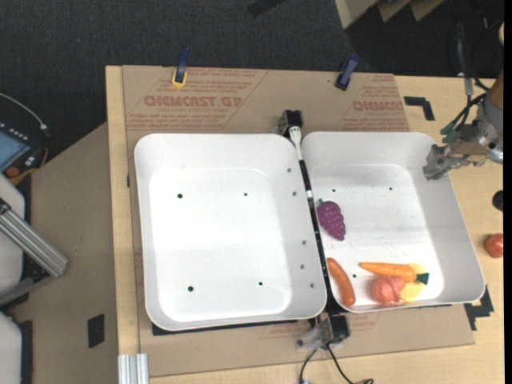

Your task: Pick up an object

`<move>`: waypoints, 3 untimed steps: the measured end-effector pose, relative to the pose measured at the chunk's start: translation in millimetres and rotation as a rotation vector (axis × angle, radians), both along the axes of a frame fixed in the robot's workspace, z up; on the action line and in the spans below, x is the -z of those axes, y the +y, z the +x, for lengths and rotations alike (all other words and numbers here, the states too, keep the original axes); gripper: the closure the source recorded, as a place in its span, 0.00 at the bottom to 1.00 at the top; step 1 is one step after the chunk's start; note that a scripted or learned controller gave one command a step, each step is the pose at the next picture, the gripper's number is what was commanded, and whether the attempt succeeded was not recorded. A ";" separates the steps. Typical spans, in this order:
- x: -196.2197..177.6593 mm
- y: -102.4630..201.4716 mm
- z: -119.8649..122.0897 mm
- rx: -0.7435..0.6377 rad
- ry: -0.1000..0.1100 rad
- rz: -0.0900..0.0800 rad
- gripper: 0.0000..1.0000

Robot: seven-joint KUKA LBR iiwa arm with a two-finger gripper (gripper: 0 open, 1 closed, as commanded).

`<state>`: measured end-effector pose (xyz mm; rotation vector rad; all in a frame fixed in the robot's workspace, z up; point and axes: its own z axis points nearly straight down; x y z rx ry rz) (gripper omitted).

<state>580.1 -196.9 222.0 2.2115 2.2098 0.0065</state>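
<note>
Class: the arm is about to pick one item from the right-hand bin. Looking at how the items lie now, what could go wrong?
1. The carrot, pink toy and yellow piece lie bunched together, so a grab may catch two or nudge them apart.
2. The sausage and grapes sit close to the bin wall, which may block the gripper.

bench: cardboard-covered board (264, 94) | on it: left white bin (160, 158) at 9 o'clock, right white bin (448, 214) at 3 o'clock, touching | clamps: two at 12 o'clock edge (182, 66)
</note>
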 end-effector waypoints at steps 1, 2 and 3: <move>-43.5 -29.2 -20.2 0.002 0.007 0.003 1.00; -32.4 -27.1 -64.2 0.001 0.018 0.009 1.00; -14.7 -14.6 -81.1 0.000 0.017 0.010 1.00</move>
